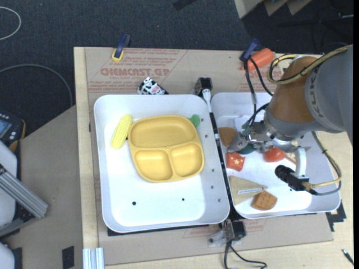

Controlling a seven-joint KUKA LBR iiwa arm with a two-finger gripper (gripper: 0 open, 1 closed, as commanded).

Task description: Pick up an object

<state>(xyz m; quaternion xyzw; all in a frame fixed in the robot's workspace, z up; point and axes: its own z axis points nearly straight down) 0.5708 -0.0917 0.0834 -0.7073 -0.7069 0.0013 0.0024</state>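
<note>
Gripper over right bin, red pieces right under it.
Gripper [259,142] sits center-right of frame, finger state can't tell. Red object [235,161] lies just lower-left of it in the right bin [314,203]; another red piece [274,154] just to its lower right.

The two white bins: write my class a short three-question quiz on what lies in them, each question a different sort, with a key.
1. True or false: the yellow divided tray lies in the right bin.
2. Which toy food lies beside the tray's left edge? A) corn cob B) waffle C) red piece
3. Fill in: the gripper hangs over the ____ bin.

Key: 1. False; it lies in the left bin. 2. A. 3. right.
</note>
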